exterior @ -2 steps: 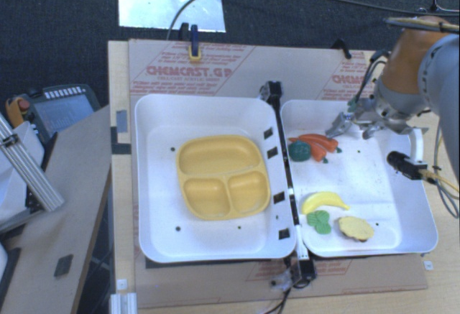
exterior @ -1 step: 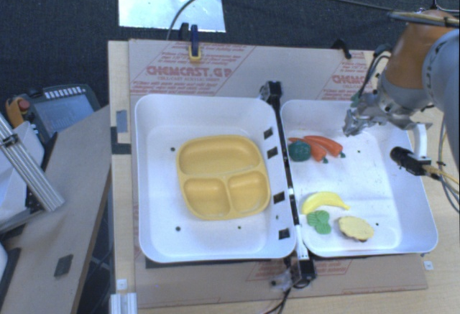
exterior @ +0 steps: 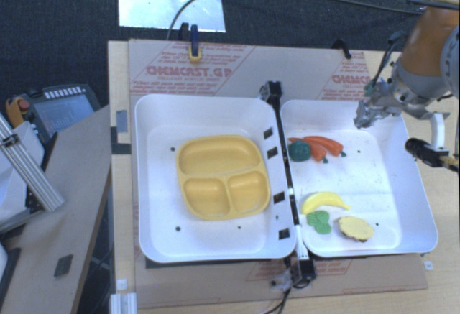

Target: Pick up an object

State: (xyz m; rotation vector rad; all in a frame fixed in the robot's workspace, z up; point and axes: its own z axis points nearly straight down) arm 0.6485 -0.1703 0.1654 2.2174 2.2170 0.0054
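Gripper above right bin's far edge, finger state unclear, nothing visibly held; carrot and banana unpicked.

Wooden bench carries cardboard sheet with red print. On cardboard: two shallow white bins side by side, touching along middle. Left bin holds yellow three-compartment tray. Right bin holds orange carrot, dark green vegetable, yellow banana, small green leafy piece, round tan-and-brown food item. Yellow-and-blue clamp at cardboard's far edge.
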